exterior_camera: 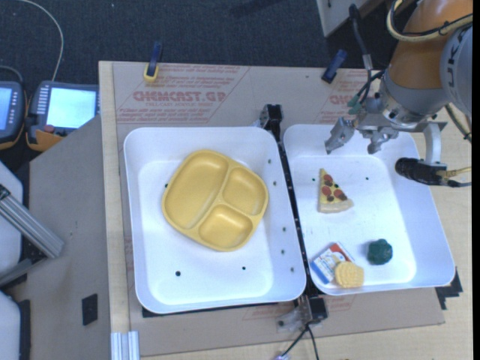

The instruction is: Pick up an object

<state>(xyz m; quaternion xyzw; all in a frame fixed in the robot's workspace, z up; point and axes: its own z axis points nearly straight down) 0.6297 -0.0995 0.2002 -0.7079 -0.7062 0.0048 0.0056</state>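
My gripper [353,141] hangs over the far edge of the right bin [420,201], fingers spread apart with nothing between them. A toy pizza slice [331,193] lies in that bin, a little nearer the camera than the gripper and slightly to its left. A green broccoli piece [379,251] sits near the bin's front right. At the front left corner rest a round cracker [348,276] and a small red, white and blue packet [328,261], touching each other.
A yellow divided plate [215,199] lies in the left bin [150,201]. A black cylinder [420,170] with a cable juts over the right bin's right rim. The arm's orange band [424,47] is above the far right corner.
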